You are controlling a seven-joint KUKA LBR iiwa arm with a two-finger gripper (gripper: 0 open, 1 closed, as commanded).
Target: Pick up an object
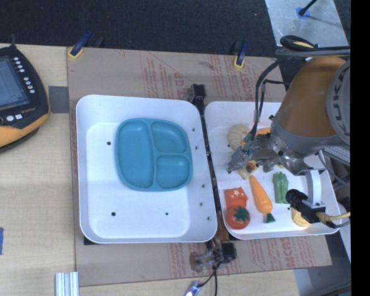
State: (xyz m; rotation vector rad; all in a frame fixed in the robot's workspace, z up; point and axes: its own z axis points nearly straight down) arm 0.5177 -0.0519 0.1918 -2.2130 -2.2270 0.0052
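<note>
Camera view: carrot (260, 192) upright (tip toward gripper (242, 160)).

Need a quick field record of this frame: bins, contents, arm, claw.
left bin: holds a blue divided plate
right bin: toy food, namely carrot, tomato, red block, green piece, beige item
arm: over right bin, entering from the view's right
claw: low over the right bin, above the carrot; finger state unclear
off-bench: teach pendant on the view's left
</note>
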